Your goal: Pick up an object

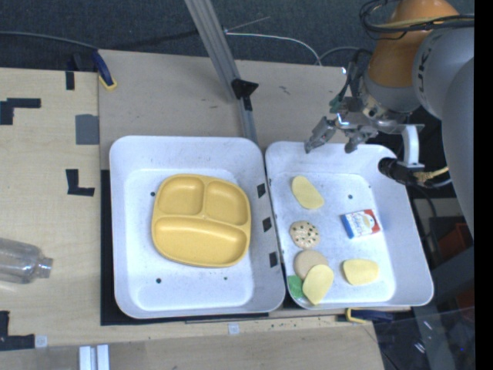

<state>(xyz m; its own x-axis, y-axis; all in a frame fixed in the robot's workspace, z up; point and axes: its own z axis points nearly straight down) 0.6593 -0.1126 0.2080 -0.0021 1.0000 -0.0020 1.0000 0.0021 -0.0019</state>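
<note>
The gripper (333, 136) hangs over the far edge of the right bin (400, 206), fingers spread wide, holding nothing. A yellow chip (306, 192) lies just below it, near a cookie (304, 233) and small carton (360, 223). At the near edge, a green scrap (295, 287) is mostly hidden.

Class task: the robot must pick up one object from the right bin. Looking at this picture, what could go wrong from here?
1. The hand hovers over the right bin's far rim, apart from every item; descending there would likely strike the rim.
2. The beige round piece, yellow piece and green piece overlap at the near edge, so a grasp there may slip or catch two.
</note>
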